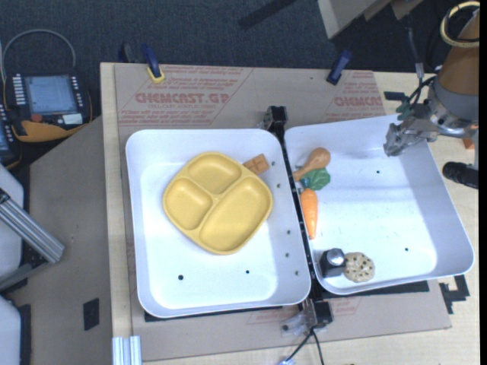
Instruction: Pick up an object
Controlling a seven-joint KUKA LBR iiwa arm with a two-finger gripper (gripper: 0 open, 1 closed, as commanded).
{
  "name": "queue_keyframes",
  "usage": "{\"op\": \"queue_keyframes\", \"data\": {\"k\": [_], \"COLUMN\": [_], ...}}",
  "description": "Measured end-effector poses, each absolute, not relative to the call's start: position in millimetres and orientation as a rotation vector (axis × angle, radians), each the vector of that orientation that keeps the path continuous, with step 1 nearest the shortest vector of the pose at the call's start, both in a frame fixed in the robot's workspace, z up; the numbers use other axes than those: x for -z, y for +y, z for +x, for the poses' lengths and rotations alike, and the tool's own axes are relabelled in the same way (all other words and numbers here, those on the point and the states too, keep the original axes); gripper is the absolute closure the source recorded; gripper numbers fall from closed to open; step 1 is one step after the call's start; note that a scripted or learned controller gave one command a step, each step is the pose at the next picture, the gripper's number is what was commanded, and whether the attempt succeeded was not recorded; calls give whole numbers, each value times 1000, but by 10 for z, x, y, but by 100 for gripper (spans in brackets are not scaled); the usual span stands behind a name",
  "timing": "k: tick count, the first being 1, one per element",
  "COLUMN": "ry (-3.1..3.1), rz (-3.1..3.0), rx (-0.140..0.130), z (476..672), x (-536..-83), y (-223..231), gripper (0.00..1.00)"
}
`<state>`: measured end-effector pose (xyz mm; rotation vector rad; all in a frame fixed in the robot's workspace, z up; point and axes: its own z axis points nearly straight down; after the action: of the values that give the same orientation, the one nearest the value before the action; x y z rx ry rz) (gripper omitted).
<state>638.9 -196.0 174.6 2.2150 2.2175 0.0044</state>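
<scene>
Camera view looked down on two white bins, and the pincer (397, 139) hung over the far edge of the right bin (426, 204), near its back rim. It carried nothing. Whether it stood wide or narrow, I cannot tell, because its tip was small and dark against the white wall.

All objects that could be picked lay well apart from the pincer, toward the wall between the two bins. Nearest to it were a toy carrot (308, 211) and, just behind the carrot, a tan toy piece with a green part (313, 167) that looked like a drumstick with a leaf. Farther from the pincer, in the near corner of the same bin, a cookie (358, 267) lay touching a small dark round thing with a pale centre (332, 261). In the left bin (152, 265), farthest from the pincer, sat a yellow divided plate (218, 202) with a small brown block (256, 163) at its rim.

I judge the carrot the best choice. It seemed to be light, stiff plastic, probably a little slippery, and not fragile. The pincer should take it across the thick middle of the body, not at the thin point, where it could slide out. It lay close to the dividing wall, so one side had little room. The cookie was flat and low, harder to grasp.
</scene>
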Motion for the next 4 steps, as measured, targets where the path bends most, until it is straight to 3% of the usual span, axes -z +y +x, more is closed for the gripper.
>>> {"op": "queue_keyframes", "data": {"k": [2,4], "ry": [2217,2231], "rz": [2213,2217], "rx": [-6,0], "z": [6387,6222], "x": [-2739,-2576], "y": [-1971,-814], "gripper": [100,100]}}
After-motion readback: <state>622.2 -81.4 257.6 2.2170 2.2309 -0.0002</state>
